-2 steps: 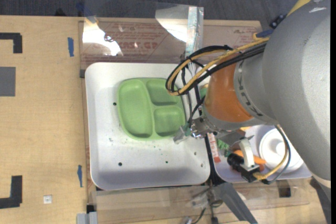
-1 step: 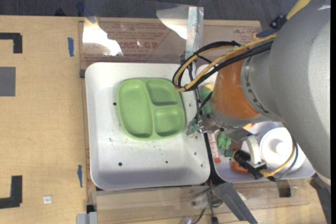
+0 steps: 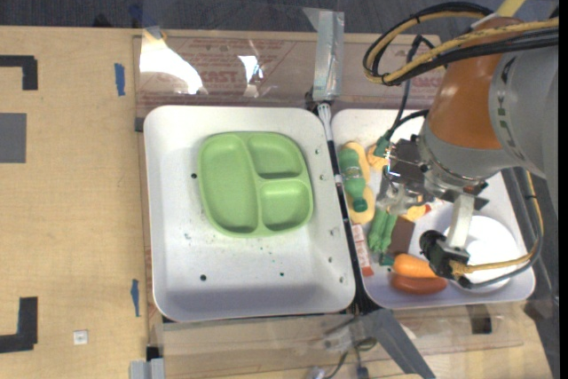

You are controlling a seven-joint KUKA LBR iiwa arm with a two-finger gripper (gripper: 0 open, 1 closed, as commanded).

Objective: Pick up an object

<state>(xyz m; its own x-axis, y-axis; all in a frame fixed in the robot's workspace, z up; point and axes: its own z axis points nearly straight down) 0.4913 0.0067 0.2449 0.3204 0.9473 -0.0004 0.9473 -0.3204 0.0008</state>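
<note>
The arm's gripper (image 3: 401, 200) hangs low inside the right bin (image 3: 519, 280), over a cluster of small objects. Beneath and beside it lie a green bottle (image 3: 354, 176) with a yellow piece, a green bean-like toy (image 3: 382, 233), a brown block (image 3: 404, 235) and an orange carrot-like toy (image 3: 417, 272) near the bin's front. The wrist and its cables hide the fingertips, so I cannot make out what lies between them.
The left bin (image 3: 177, 262) holds a green divided tray (image 3: 256, 182). A white round plate (image 3: 493, 248) lies at the right bin's front right. Black and yellow cables loop above the arm. Cardboard covers the bench at the left.
</note>
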